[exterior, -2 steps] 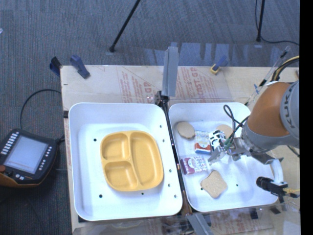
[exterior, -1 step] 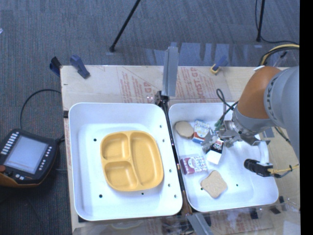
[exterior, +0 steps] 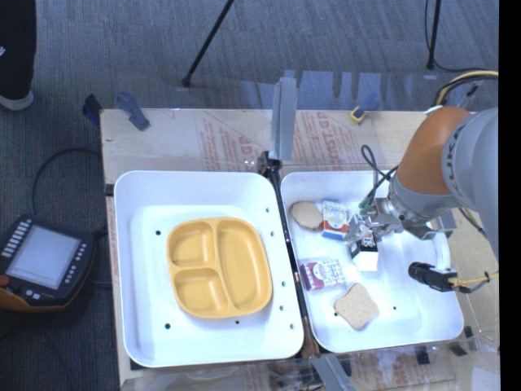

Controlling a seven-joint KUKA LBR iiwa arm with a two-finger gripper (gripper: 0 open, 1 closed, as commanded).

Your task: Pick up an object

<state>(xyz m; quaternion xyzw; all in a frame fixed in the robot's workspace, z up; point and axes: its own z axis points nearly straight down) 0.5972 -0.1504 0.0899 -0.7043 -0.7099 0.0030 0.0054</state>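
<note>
- A small black-and-white carton (exterior: pixel 365 253) is sitting in the right bin (exterior: pixel 423 320), near its middle, directly under the pincer (exterior: pixel 364 233). I am judging this to be the thing the arm is going for.
- The pincer is hanging right over the carton's top, apparently touching or almost touching it. Whether it is open, closed or gripping is something I cannot tell; the mechanism is blocking its own tips.
- Risk: the carton is looking small and boxy. An off-centre close could be squeezing it out sideways or tipping it rather than lifting it.
- A blue-and-white packet (exterior: pixel 334 217) is lying just beside the pincer on its left. A descent drifting that way could be catching the packet's edge or nudging both things together.
- A round cookie (exterior: pixel 307 215) is lying beyond that packet, near the bin's left wall; a shove along the row could be pushing it against the wall.
- A dark red packet (exterior: pixel 322 273) and a slice of toast (exterior: pixel 356 306) are lying nearer the front, apart from the pincer, and at less risk.
- The left bin (exterior: pixel 138 218) is holding a yellow divided tray (exterior: pixel 219 265), well clear of the action.
- The bench (exterior: pixel 187 141) is showing around both bins.
</note>
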